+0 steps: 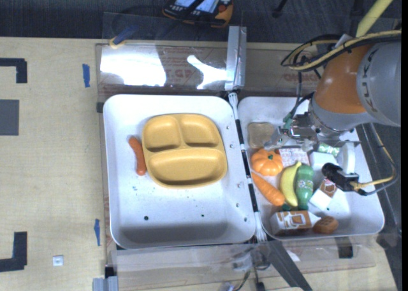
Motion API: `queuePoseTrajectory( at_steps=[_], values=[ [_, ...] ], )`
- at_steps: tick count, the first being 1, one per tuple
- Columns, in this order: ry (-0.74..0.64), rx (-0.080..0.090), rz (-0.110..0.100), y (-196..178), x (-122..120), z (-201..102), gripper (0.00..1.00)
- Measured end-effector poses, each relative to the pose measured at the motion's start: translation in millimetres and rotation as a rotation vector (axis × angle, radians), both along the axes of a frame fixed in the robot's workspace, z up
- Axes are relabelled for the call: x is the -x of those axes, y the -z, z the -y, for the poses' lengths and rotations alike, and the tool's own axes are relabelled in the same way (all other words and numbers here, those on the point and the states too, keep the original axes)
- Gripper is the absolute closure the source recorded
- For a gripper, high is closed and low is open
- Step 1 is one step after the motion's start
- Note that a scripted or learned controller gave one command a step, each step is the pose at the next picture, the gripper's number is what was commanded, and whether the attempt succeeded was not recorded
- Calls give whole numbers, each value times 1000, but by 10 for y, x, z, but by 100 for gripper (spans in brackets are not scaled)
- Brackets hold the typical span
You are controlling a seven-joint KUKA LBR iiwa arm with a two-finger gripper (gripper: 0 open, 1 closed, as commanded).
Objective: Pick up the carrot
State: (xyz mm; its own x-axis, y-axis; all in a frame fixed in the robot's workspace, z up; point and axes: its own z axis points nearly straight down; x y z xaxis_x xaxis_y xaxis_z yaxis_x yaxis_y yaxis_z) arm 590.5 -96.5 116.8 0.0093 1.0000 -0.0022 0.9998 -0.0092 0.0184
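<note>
From my seat I see the grey arm with its orange band reaching in from the right, its two-finger gripper [294, 132] low over the upper part of the right-hand shallow white bin [370, 220]; whether its fingers are wide or narrow I cannot tell, as the wrist hides them. The long orange carrot [268, 189] lies at a slant against that bin's left wall, just below the small orange pumpkin [266, 163] and touching or nearly touching the yellow banana [290, 183], which rests against a green bottle [305, 183]. A small brown-and-white carton [294, 220] sits below them. I judge the crowding will make a clean grasp hard, since the neighbours leave little room beside the carrot. In the left-hand white bin [121, 207] sits a yellow divided plastic tray [183, 149], with a reddish sausage-shaped toy [138, 155] just beside its left edge, which could be mistaken for the target.
</note>
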Motion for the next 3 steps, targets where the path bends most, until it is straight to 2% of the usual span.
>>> queuePoseTrajectory(
  at_steps=[1, 2, 3],
  values=[
    [-186, 17, 46, 108, 751, 82, 0],
    [-347, 26, 51, 98, 866, 21, 0],
    [-278, 18, 50, 102, 896, 68, 0]
  ],
)
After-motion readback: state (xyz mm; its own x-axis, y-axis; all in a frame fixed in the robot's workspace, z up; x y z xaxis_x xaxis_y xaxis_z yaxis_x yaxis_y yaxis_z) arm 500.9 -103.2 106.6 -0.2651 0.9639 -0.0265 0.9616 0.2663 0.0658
